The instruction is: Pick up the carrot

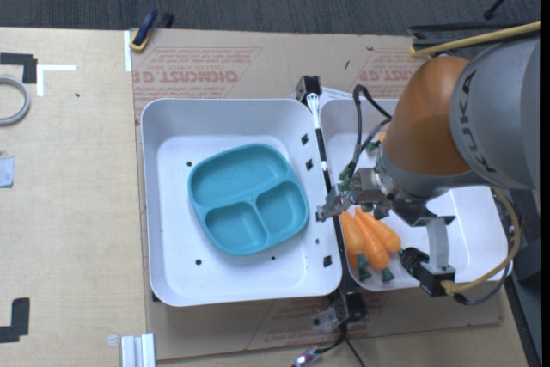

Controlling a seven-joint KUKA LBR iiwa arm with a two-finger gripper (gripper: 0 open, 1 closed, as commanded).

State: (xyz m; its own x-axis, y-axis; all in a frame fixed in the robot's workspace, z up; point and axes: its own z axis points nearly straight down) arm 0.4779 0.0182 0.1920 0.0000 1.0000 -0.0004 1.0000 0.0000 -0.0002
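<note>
Looking down on the surface [77, 211], you see two shallow white bins side by side, with the arm [468, 120] reaching in from the right and covering much of the right bin [481, 258]. The carrot [369, 238] lies in that right bin, near its front left corner, close to the wall shared with the left bin [163, 185]; it appears as a few orange pieces bunched together with green ends pointing toward the front edge. The claw [365, 193] sits just above the carrot's upper end, under the wrist, and you cannot tell how it is set, since the wrist hides it. In the left bin a teal divided plate [249, 198] with three compartments rests tilted, well apart from the carrot.
</note>
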